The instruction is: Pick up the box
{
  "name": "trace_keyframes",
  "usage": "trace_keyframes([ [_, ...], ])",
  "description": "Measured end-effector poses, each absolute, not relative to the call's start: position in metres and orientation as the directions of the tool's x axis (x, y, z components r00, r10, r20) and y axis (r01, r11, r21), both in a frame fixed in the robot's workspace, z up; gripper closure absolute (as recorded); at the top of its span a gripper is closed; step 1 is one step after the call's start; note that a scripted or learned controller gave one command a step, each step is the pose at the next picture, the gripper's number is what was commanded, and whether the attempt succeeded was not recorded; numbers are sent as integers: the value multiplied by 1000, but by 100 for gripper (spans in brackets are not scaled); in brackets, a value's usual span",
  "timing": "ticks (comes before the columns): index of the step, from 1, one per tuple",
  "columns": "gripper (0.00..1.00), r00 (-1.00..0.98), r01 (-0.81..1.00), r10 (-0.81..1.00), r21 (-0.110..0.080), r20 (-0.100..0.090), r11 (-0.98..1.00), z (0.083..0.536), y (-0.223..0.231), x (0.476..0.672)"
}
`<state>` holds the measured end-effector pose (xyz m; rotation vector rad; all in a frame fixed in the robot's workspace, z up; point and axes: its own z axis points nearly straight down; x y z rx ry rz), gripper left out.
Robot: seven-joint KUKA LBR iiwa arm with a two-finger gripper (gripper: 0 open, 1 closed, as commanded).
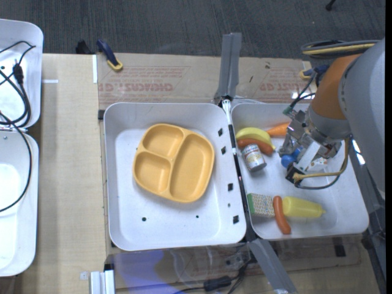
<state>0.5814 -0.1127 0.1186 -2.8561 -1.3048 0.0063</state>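
Observation:
The box (262,205) is small and flat with a green speckled face. It lies at the front left of the right bin (343,222), touching a red sausage (282,215). My gripper (295,162) hangs over the middle of that bin, behind and to the right of the box and well apart from it. A small blue object (286,159) sits right at the gripper's tip. The wrist and its cables hide the gripper's tip.
The right bin also holds a banana (256,137), a carrot (277,129), a small can (253,157) and a yellow bottle (301,208) beside the sausage. In the left bin (122,225) lies a yellow divided plate (174,162). A raised divider (230,146) separates the bins.

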Motion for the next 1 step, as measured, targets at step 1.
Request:
trace_keyframes([
  [1,100,692,722,721,-19,21,-692,97,-148,537],
])
